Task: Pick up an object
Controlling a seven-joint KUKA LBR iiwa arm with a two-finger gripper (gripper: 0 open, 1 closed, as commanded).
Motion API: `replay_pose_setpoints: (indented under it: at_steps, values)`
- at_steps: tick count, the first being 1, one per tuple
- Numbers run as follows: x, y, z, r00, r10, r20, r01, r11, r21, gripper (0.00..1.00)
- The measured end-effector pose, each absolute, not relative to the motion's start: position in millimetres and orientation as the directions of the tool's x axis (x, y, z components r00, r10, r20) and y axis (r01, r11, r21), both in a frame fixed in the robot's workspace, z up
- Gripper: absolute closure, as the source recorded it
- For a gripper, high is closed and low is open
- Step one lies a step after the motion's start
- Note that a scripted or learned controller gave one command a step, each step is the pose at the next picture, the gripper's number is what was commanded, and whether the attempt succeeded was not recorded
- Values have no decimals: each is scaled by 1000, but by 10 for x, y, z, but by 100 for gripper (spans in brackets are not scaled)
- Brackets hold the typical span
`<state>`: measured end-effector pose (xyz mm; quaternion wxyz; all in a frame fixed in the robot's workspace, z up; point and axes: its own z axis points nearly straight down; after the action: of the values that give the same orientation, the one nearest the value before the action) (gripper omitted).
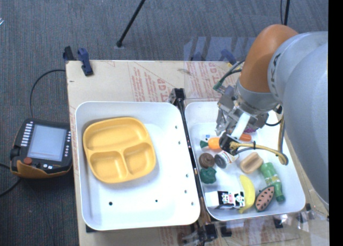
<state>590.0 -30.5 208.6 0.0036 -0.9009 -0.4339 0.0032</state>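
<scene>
My gripper [222, 130] hangs low over the upper middle of the right bin [199, 112], just above a small orange toy [214, 143]. I see nothing held in it. Close below lie a brown doughnut-like piece [207, 159], a small dark can [222, 159] and a tan bun [250, 162]. Toward the bin's front are a green leafy toy [208, 174], a banana [247, 190], a green bottle [270, 177], a black-and-white carton [225, 199] and a brown oval slice [265, 198].
The left bin [134, 207] holds a yellow divided tray [119, 148] in its upper left part. A black divider [188, 138] runs between the bins. The grey arm covers the right bin's far right side. A teach pendant [42, 148] lies on the floor at left.
</scene>
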Motion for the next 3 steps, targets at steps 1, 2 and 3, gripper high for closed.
replay_pose_setpoints:
  at_steps: [1,2,3]
  values:
    - [5567,55,1845,713,701,-6,701,-713,-10,100]
    - [5302,-601,2147,566,824,-2,824,-566,-9,100]
    - [5640,-1258,2696,806,591,-3,591,-806,-5,100]
